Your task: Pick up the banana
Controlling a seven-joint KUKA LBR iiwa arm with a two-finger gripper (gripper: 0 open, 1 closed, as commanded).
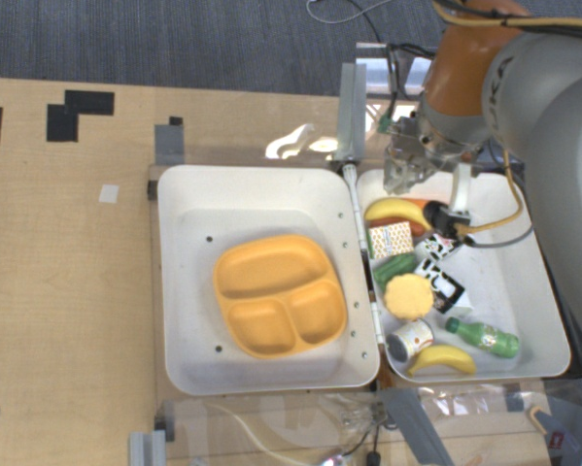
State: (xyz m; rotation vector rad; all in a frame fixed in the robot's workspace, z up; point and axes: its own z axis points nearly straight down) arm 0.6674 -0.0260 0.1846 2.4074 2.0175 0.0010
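— While hanging over the far end of the right bin [548,289], could knock into clutter on the way down. Looks like two bananas here: one banana [395,210] at the far end, just below the gripper [407,168], another banana [442,360] at the near edge. Could easily settle on the wrong neighbour.

— Agreed. Packed tight around the far one: small patterned box [390,236] touching it, green vegetable [395,265] beside that, black-and-white piece [438,260] just right. Might close on the box, or pinch a curved side and slip off.

— Near one just as crowded: tin can [410,339] touching its left end, green bottle [482,337] just beyond, yellow round thing [408,296] further up.

— Left bin [188,260] no worry; just the orange divided plate [279,294], well apart.

— And the gripper itself?

— Pointing down, above the far banana. Cannot tell how wide; too small and dark. Nothing seen in its grasp.
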